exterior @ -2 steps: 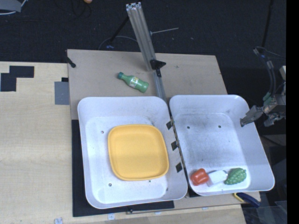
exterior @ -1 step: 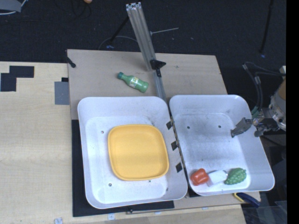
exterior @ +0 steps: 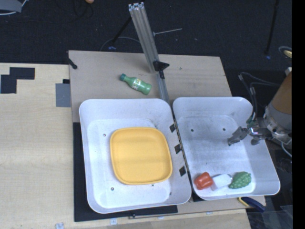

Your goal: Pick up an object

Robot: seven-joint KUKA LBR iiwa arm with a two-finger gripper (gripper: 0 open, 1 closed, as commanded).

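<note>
Three small things lie in a row along the near edge of the right bin (exterior: 209,113), toward its near right corner: a red pepper (exterior: 203,180), a white block (exterior: 221,181) just beside it, and a green bunch of grapes (exterior: 239,180) on the block's other side. The pepper and the block appear to touch; the grapes sit close against the block, though whether they touch is hard to tell.

The pincer (exterior: 237,138) hangs over the right edge of the same bin, about midway along it, well apart from the three things and nothing shows between its fingers. Whether it is released or clenched cannot be told from this slant. The arm (exterior: 281,111) comes in behind it from the right.

The left bin (exterior: 93,113) carries a yellow plate (exterior: 140,155), lying flat near its middle.

On the surface (exterior: 195,73) beyond the bins, a green bottle (exterior: 136,83) lies on its side near the far edge of the left bin. A metal rail (exterior: 145,30) slants up from between the two bins' far corners.
</note>
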